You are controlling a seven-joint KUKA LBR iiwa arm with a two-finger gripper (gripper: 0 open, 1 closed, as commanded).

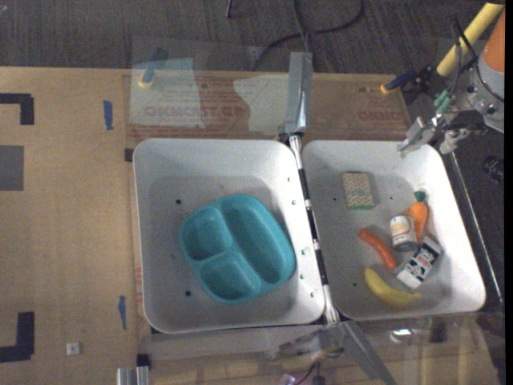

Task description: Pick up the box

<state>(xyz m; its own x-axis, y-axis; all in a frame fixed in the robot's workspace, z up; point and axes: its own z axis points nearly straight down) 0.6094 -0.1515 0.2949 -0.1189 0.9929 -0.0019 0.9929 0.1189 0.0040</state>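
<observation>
A small flat box [358, 190] with a pale green dotted face lies in the right bin [461, 291], toward its far middle. A black-and-white carton [421, 264] lies tilted near that bin's right wall. My gripper [426, 133] hangs over the far right corner of the right bin, apart from the box and up-right of it. Nothing shows in its grasp. The arm's orange band [498, 50] sits at the right edge of the view.
Also in the right bin are a carrot [418, 215], a small can [402, 233], a red pepper [377, 247] and a banana [390, 287]. The left bin [156, 167] holds a teal divided plate [236, 248]. A metal divider [298, 95] runs between the bins.
</observation>
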